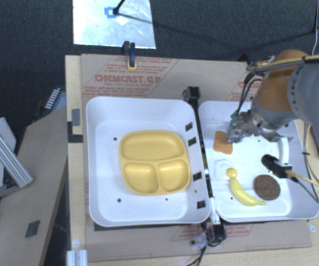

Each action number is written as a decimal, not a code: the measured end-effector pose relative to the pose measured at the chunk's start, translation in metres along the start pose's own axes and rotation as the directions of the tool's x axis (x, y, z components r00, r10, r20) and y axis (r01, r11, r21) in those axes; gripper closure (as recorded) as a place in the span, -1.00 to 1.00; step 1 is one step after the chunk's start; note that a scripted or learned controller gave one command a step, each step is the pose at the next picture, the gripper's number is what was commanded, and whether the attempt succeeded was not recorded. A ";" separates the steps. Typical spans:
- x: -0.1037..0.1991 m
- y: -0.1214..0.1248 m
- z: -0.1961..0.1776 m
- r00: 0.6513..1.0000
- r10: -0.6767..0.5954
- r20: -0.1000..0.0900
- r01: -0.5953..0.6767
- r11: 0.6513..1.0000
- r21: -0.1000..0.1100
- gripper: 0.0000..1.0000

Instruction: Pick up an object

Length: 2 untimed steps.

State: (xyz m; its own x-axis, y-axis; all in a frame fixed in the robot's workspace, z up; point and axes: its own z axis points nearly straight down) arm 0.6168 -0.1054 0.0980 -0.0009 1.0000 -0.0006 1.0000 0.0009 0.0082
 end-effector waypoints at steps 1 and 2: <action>-0.003 0.007 -0.064 1.000 -0.003 0.001 0.003 1.000 0.000 1.00; -0.004 0.009 -0.118 1.000 -0.003 0.001 0.003 1.000 0.000 1.00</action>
State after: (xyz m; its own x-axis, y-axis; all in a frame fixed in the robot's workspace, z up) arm 0.6252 -0.1089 0.2162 -0.0042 1.0000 -0.0015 1.0000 0.0042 0.0080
